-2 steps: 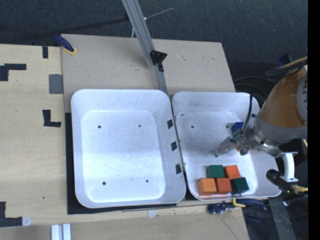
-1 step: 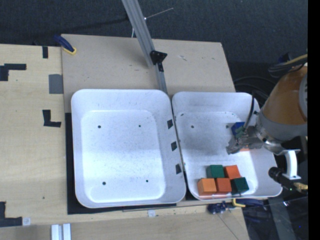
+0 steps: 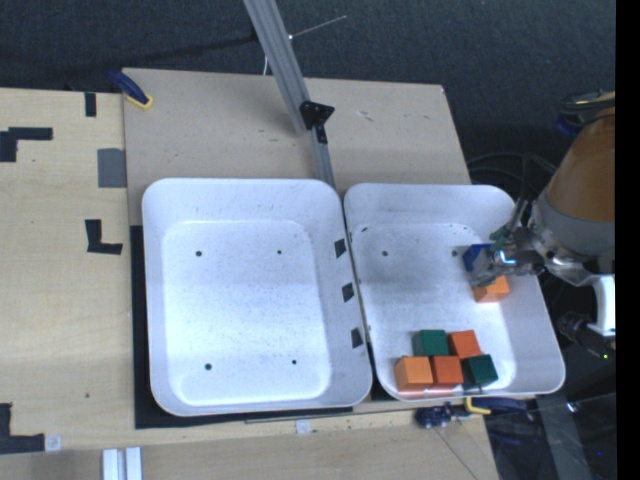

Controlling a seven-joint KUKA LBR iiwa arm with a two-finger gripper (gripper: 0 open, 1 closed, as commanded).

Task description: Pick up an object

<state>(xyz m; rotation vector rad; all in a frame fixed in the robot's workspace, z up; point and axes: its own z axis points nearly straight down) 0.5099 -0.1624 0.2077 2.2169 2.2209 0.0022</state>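
Sitting at the near edge of the right bin (image 3: 520, 358), five blocks made a tight cluster: three orange blocks (image 3: 413, 372) and two green blocks (image 3: 432, 342), all touching. Farther back, a sixth block, the lone orange block (image 3: 491, 289), lay near that bin's right wall, directly under the gripper (image 3: 484, 263). Whether the jaws were apart or clamped on it could not be told. The left bin (image 3: 160, 268) lay beside, their rims touching. Beyond both, a grey bar (image 3: 280, 48) slanted across the bench.
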